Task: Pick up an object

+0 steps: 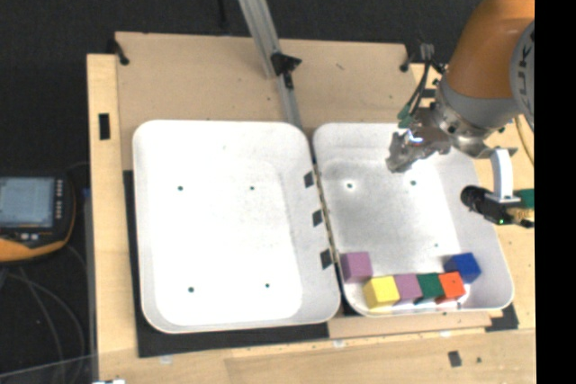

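Six small matte cubes [409, 281] along the right bin's [378, 193] near wall; fingers' [401, 153] spread indiscernible.

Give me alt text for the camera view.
The gripper hangs above the right bin, away from the small blocks along the bin's near edge: two purple, a yellow, a green, an orange and a blue. Left bin alongside.

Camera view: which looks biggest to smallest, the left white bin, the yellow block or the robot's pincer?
1. Left white bin, by far.
2. Pincer.
3. Yellow block, though the pincer sits nearer the camera, so that gap is unsure.
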